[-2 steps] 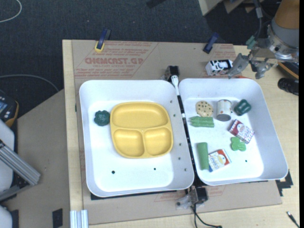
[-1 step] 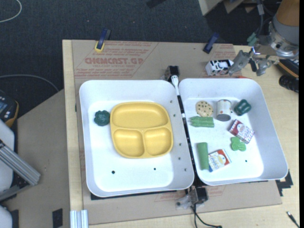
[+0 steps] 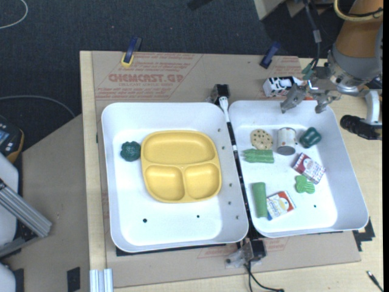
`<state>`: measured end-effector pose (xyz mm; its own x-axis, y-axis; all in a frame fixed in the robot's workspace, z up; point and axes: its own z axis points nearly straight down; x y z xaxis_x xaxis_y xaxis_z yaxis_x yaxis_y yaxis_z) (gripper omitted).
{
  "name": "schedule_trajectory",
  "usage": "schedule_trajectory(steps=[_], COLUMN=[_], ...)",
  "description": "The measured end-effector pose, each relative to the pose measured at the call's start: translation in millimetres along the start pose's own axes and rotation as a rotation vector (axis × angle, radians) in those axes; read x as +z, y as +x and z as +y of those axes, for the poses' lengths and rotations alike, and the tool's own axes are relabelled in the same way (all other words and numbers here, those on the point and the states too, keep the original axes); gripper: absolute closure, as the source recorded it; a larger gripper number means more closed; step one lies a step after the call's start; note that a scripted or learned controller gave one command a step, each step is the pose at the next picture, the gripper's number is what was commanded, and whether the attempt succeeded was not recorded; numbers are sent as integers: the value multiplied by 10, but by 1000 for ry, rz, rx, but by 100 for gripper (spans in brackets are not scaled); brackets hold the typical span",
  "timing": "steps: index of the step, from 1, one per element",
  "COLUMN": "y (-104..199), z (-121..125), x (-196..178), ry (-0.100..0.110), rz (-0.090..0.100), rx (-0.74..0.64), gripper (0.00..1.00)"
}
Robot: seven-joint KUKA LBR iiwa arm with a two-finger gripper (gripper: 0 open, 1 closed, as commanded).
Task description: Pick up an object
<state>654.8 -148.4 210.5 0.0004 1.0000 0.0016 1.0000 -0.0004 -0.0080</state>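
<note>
My gripper (image 3: 305, 104) hangs above the far edge of the right bin (image 3: 346, 190), open, with nothing between its fingers. Just below it in that bin lie a cookie (image 3: 261, 139), a small silver can (image 3: 285, 141) and a dark green piece (image 3: 310, 137). Further forward are a green pod-shaped toy (image 3: 259, 156), a red-and-white packet (image 3: 308, 167), a light green toy (image 3: 304, 184), a green cylinder (image 3: 259, 199) and a small carton with a red top (image 3: 280, 204).
The left bin (image 3: 115, 163) holds a yellow divided plate (image 3: 179, 164) and a dark green broccoli-like toy (image 3: 129, 151) beside it. A black-and-white object (image 3: 278, 85) sits on the bench behind the right bin. Clamps stand at the board's far edge.
</note>
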Motion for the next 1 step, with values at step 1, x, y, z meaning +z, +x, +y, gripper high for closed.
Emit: schedule_trajectory(steps=[1], y=[-37], z=[-66], x=[463], ry=[-1], rz=[0], rx=[0], gripper=[0])
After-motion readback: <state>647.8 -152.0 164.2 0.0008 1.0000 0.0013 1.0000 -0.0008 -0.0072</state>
